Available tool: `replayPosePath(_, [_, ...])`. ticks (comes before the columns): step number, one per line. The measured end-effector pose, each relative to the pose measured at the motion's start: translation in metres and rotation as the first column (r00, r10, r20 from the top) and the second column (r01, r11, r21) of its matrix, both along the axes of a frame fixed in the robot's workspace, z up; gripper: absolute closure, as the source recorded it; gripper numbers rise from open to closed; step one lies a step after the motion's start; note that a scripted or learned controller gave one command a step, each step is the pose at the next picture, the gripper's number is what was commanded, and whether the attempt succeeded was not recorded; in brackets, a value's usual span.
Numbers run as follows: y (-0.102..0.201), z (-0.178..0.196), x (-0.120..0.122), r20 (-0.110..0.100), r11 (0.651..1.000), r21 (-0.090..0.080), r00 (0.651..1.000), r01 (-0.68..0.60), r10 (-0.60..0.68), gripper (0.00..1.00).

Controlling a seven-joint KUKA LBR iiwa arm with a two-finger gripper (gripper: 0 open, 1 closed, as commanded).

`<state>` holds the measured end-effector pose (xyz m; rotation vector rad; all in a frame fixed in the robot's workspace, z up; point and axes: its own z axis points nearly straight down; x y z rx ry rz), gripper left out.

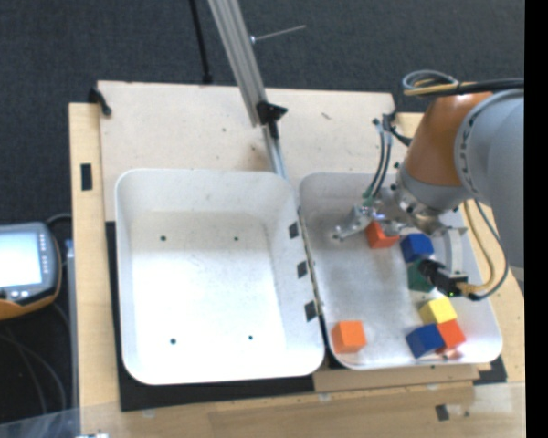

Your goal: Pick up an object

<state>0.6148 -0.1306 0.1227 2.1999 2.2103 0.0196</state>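
My gripper (369, 221) hangs low over the upper part of the right bin (321, 199), below the arm's orange band. An orange block (381, 236) lies right at the gripper's lower edge, partly covered by it; whether it is held cannot be told. A blue block (417, 246) sits just to its right, with a green block (421, 277) below that. Further toward the front are a yellow block (438, 310), a second blue block (425, 339) and a red-orange block (452, 333). Alone at the bin's front left lies another orange block (349, 335).
The left bin (128, 245) stands beside the right one, sharing a raised middle wall. A slanted metal rail (242, 53) rises from the bench behind the bins. The arm's cables loop over the right bin's right side.
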Motion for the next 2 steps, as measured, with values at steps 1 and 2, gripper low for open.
replayPosePath(1, [-0.004,-0.002,0.000,0.002,1.000,-0.002,1.000,-0.001,0.001,0.00])
replayPosePath(2, [-0.021,-0.003,0.001,0.007,1.000,-0.007,1.000,-0.001,0.001,0.00])
